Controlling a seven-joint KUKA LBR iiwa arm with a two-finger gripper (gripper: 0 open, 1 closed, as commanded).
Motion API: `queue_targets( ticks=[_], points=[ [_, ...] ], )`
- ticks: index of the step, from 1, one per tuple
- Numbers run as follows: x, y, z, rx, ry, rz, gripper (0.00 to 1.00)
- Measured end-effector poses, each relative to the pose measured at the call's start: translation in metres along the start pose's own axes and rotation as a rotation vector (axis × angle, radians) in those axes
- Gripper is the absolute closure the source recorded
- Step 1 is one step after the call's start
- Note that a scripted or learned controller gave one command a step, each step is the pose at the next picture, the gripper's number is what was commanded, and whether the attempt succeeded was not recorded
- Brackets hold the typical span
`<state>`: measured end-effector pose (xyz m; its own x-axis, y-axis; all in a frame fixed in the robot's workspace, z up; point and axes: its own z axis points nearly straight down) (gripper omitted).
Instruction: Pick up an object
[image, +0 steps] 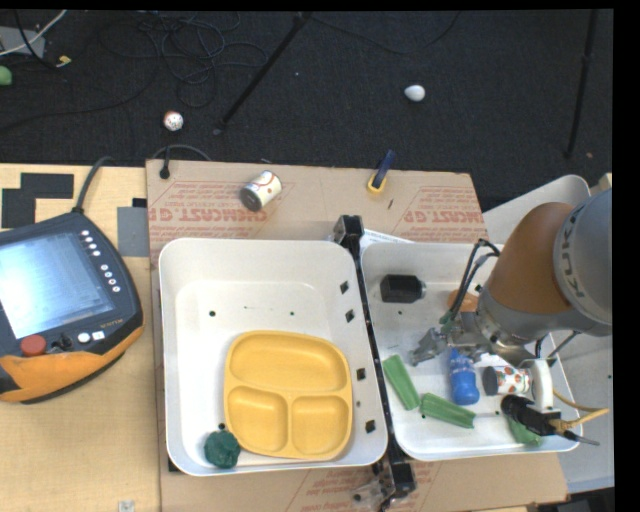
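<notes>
While the arm (545, 275) reaches into the right bin (420, 435), gripper (440, 340) low over the bin floor, grip impossible to tell, blue bottle (462, 380) just beside it, green pieces (402, 382) nearby, yellow tray (288, 393) in left bin (200, 270)

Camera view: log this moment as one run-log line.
arm: over right bin | gripper: low, beside blue object | holding: nothing seen | left bin: yellow tray, green ball
</notes>
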<state>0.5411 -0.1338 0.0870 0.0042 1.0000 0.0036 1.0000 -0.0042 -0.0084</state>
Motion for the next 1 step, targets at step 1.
queue_targets(
  ticks=[1],
  points=[
    [-0.0031, 0.0027, -0.0104, -0.005, -0.002, 0.006, 1.0]
  ],
)
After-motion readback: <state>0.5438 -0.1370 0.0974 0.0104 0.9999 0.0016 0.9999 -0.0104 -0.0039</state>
